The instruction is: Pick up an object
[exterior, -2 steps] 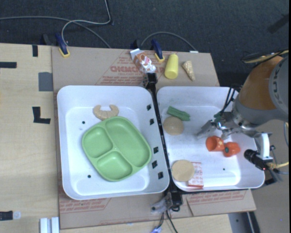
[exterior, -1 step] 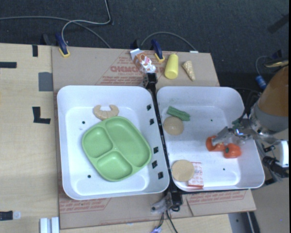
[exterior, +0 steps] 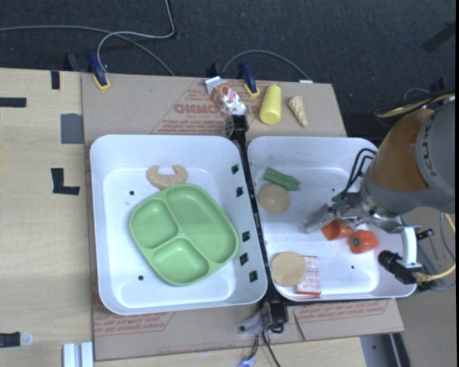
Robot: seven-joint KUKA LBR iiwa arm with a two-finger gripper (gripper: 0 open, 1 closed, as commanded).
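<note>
The right bin (exterior: pixel 314 147) holds a green strip (exterior: pixel 281 179), a tan disc (exterior: pixel 274 198), a second tan disc (exterior: pixel 288 267) beside a red-and-white packet (exterior: pixel 309 274), and two orange-red pieces (exterior: pixel 333 230) (exterior: pixel 362 241). My gripper (exterior: pixel 321 219) is low in this bin, right of its middle, and touches or lies just left of the nearer orange-red piece. The grey arm with its orange band (exterior: pixel 402 163) comes in from the right. The view shows nothing lifted off the bin floor.
The left bin (exterior: pixel 111 155) holds a green divided plate (exterior: pixel 183 233) and a tan crescent piece (exterior: pixel 167 176). Behind the bins on the cardboard lie a small carton (exterior: pixel 226 98), a yellow bottle (exterior: pixel 270 104) and a tan cone (exterior: pixel 297 111). Cables run along the back.
</note>
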